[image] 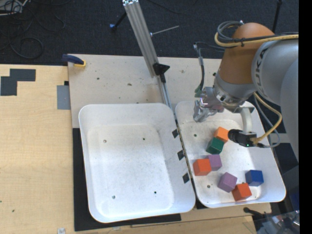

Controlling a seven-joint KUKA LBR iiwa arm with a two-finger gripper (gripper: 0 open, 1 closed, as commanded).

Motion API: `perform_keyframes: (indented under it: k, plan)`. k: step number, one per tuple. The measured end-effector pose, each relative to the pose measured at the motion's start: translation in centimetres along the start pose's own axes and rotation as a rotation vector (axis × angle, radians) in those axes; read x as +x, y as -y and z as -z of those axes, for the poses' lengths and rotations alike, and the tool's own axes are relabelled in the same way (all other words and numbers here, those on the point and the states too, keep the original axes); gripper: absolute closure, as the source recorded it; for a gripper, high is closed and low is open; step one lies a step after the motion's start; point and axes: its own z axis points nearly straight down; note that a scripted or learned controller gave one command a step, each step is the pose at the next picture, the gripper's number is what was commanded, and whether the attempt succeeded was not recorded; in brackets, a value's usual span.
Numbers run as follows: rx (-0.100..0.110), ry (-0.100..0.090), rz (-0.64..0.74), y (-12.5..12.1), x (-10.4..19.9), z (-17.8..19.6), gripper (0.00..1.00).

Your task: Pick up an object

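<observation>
Small cubes scattered in the right white bin (273, 191): orange cube (222, 133) touching green cube (215, 145), purple cube (215, 161), red-orange cube (202, 166), blue cube (254, 177), metallic hand (202, 112) above the bin's far end, grip state impossible to tell, left bin (97, 116) speckled.

Arm's hand (204, 108) over right bin (273, 191) (seven coloured blocks inside); left bin (90, 118) alongside

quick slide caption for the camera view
KUKA arm's gripper hovers over the right bin holding scattered coloured blocks.
</observation>
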Motion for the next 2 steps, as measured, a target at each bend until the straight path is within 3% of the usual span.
perform_keyframes:
  k: [2]
  plan:
    - [-0.001, 0.001, 0.0, 1.3, 10.2, 1.5, 1.0]
